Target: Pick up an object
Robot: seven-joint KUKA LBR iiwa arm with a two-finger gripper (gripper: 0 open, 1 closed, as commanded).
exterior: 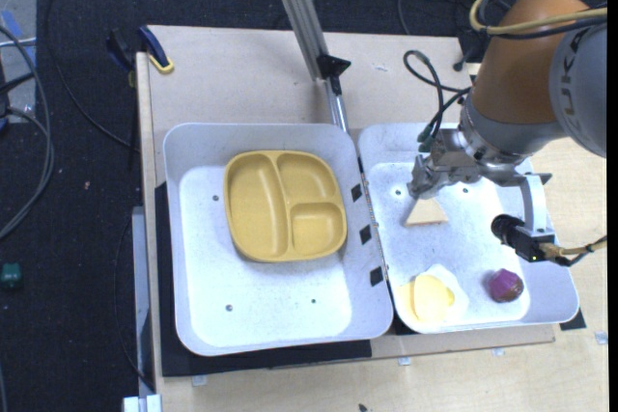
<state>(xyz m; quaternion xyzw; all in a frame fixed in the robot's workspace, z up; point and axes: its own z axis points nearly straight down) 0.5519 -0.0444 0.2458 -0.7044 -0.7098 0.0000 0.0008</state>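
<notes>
A tan wedge-shaped piece [427,213] lies in the right bin [550,304] near its middle. My gripper [425,183] hangs right over the wedge's upper end, fingers pointing down at it. In the bin's front part sit a yellow-and-white fried-egg toy [432,295] and a small purple ball-like object [505,285]. The left bin [193,304] holds a yellow divided plate [286,205].
The grey arm with its orange band [526,63] covers the right bin's back right. A black cable and sensor block [521,236] hang beside the gripper. A metal pole [299,0] slants from the back of the bench between the bins.
</notes>
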